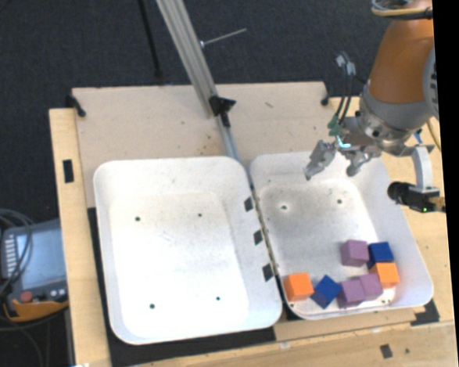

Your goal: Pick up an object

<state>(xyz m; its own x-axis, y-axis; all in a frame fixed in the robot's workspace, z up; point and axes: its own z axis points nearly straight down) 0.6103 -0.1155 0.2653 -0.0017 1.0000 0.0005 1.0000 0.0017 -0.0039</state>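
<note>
Camera view shows small blocks clustered at the near end of the right bin (387, 199), among them a purple block (354, 252) standing a little clear; they look light, stiff and flat-sided, best pinched across opposite faces. Arm (400, 65) reaches from the right, its jaws (336, 162) spread open and empty, hovering over the bin's far end, well apart from the blocks.

I have one fixed camera above the bench (184, 96), looking down at a slant from the front. It sits far enough back to take in both white bins: left bin (107, 226), right bin (401, 229). The arm (401, 65) enters from my right.
</note>
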